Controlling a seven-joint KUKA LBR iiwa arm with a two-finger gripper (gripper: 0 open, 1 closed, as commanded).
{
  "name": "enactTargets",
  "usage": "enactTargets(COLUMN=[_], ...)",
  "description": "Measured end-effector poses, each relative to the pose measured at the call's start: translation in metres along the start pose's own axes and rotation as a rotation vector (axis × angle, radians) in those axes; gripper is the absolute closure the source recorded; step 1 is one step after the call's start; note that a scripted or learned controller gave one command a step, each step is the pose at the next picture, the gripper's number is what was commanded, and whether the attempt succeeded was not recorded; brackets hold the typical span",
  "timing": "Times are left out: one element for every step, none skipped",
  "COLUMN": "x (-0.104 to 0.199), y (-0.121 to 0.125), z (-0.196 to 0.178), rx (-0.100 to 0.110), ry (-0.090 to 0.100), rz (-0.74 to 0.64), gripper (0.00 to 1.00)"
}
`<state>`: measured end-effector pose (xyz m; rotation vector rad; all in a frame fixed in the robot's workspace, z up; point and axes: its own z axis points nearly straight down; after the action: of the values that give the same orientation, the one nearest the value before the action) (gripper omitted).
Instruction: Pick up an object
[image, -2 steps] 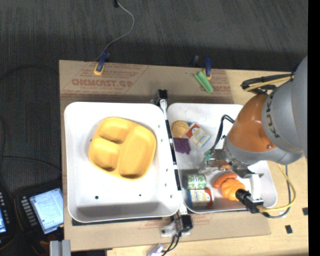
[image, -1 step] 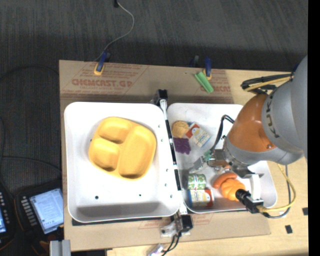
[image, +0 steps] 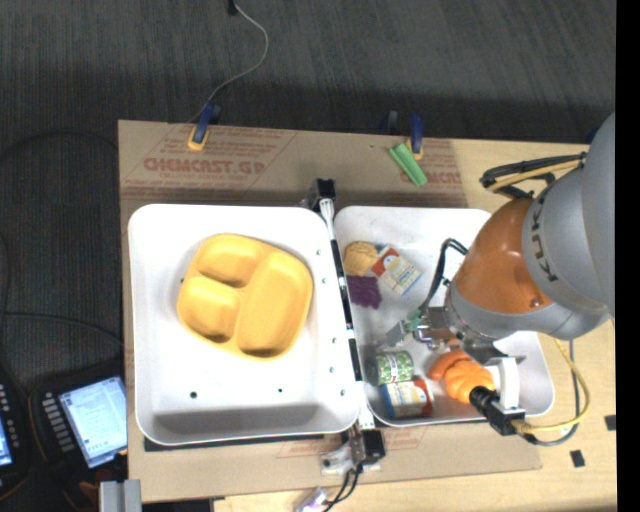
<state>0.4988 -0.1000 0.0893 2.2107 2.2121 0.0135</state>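
The gripper (image: 432, 335) is down in the right bin (image: 530, 395) near a can (image: 394, 364), but I cannot tell its state.

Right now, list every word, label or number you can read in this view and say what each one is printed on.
"CHEMCAST GP": printed in red on the brown board under the bins, at its upper left.
"KU...": part of black lettering on the arm's orange band; the rest is cut off.
Small carton in the right bin: print too small to read.
Can in the right bin: label blurred, unreadable.
Screen at lower left: unreadable.
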Motion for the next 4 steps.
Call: enactTargets(x=[0.0, 0.048, 0.048, 0.0], y=[0.001, 0.086, 0.085, 0.071], z=[-0.01, -0.16, -0.159, -0.031], rx=[-0.001, 0.013, 0.016, 0.022], ry=[0.0, 0.003, 0.002, 0.003], rz=[0.001, -0.001, 0.0, 0.002], gripper=[1.0, 1.0, 0.0, 0.0])
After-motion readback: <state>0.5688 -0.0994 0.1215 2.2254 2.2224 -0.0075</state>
